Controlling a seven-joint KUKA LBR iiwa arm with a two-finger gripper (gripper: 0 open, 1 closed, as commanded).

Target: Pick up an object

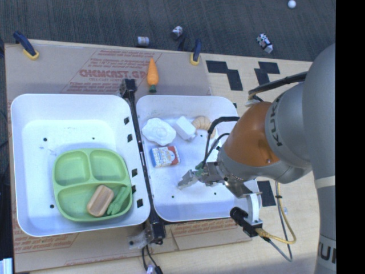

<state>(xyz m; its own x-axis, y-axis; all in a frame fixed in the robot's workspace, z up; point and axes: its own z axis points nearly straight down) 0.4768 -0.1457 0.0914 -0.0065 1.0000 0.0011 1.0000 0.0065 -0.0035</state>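
Observation:
In the right bin (pixel 171 207), my gripper (pixel 187 181) hangs low over the bare white floor in the middle, reaching in from the right under the orange wrist band. Just up and left of it lies a small red, white and blue carton (pixel 164 156). Farther back sit a crumpled white item (pixel 158 131), a white block (pixel 185 128) and a tan pastry (pixel 201 121). I see nothing held at the gripper's tip.
The left bin (pixel 28 130) holds a green divided plate (pixel 74 170) with a tan bread piece (pixel 100 200) and a green pod (pixel 118 201). An orange carrot (pixel 152 73) lies on the cardboard behind the bins. A black divider clamp (pixel 130 90) sits between them.

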